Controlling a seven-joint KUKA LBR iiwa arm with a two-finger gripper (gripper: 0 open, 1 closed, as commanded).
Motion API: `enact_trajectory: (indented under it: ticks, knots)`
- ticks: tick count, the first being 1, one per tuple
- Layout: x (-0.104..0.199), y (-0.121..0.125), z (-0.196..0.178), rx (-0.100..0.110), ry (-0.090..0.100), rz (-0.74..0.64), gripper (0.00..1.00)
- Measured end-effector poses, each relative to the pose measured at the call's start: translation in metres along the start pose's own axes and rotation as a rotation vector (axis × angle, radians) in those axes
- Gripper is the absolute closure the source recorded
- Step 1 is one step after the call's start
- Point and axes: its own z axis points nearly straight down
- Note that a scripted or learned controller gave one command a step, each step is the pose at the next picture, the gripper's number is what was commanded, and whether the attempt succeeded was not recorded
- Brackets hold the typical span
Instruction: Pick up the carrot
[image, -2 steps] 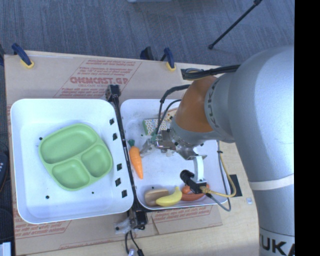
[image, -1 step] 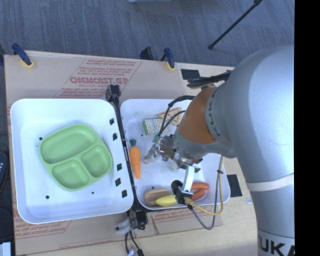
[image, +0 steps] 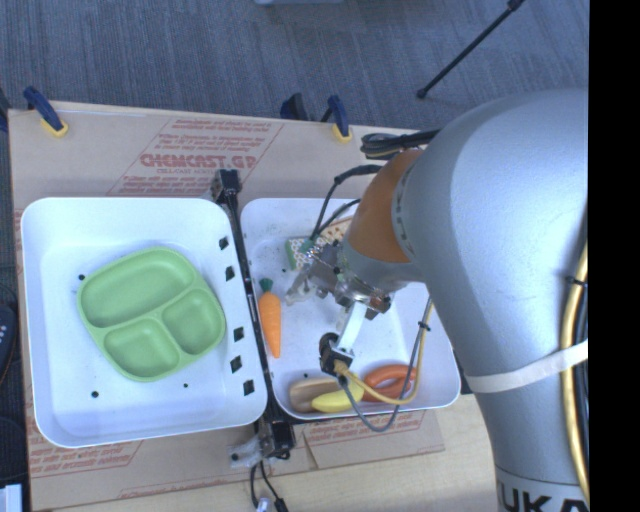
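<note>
A: Where does the carrot (image: 270, 320) lie?

B: In the right bin (image: 296, 348), flat on the floor, lengthwise along the left wall. Its green top points to the far side. Nothing grips it.

A: And the gripper (image: 305, 283)?

B: Over the same bin, just to the right of the carrot's green end. From this slant it cannot be told whether it is open or closed, and no object is seen in its grasp. The grey arm (image: 500, 250) covers the bin's right part.

A: What else is in that bin?

B: A yellow banana (image: 335, 401), a tan bun (image: 308, 387) and an orange item (image: 388, 377) at the near wall. A green-patterned item (image: 298, 250) lies by the wrist.

A: And the left bin (image: 60, 250)?

B: It has a green divided plate (image: 150, 312).
</note>
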Motion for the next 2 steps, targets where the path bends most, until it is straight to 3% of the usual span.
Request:
enact_trajectory:
  ticks: [1, 2]
  knots:
    - [0.0005, -0.0005, -0.0096, 0.004, 0.001, -0.006, 1.0]
    - [0.0005, -0.0006, -0.0095, 0.005, 0.001, -0.006, 0.0]
